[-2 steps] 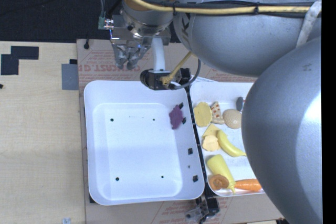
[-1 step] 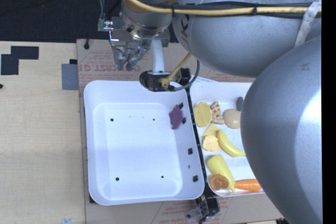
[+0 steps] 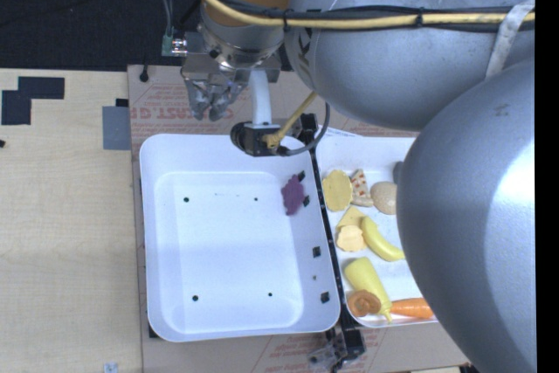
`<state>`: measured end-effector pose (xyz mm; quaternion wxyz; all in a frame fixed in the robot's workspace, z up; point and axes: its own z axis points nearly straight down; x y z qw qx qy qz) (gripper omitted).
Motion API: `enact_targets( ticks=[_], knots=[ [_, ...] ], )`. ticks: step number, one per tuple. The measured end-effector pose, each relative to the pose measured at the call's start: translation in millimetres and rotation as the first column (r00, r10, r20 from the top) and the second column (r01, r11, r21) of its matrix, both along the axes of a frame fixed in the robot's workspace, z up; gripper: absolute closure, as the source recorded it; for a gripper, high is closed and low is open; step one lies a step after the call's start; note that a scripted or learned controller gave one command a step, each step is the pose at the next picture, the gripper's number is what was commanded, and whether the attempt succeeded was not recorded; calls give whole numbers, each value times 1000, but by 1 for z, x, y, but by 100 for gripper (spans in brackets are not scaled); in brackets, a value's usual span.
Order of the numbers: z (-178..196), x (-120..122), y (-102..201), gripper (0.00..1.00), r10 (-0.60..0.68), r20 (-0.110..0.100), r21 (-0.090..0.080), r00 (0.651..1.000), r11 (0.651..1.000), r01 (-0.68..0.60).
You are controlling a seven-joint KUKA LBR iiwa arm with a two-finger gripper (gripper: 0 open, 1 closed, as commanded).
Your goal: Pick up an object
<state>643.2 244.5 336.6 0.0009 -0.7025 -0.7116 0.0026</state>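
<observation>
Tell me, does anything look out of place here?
One purple item lies alone in the left bin, against its right wall, while the other food pieces crowd the right bin.

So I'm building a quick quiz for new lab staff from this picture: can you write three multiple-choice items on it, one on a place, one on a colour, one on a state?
1. Where does the purple object lie?
A. in the left bin, near its right wall
B. in the right bin, among the food
C. on the bench outside both bins

2. What colour is the carrot in the right bin?
A. green
B. orange
C. blue

3. Where is the tool?
A. down among the right bin's items
B. pressed on the purple object
C. above the far rim of the left bin, nothing seen between its fingers

Key: 1 A, it sits inside by the divider; 2 B, plainly orange; 3 C, it hangs past the far rim.
</observation>
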Motion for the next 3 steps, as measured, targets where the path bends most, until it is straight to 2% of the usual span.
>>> enact_targets(
  ticks=[1,2,3],
  knots=[
    [5,-40,-2,100,-6,-1,1,1000,1000,6],
    [24,-93,-1,100,-7,0,2,1000,1000,7],
    [52,-34,-1,100,-13,6,2,1000,1000,13]
  ],
)
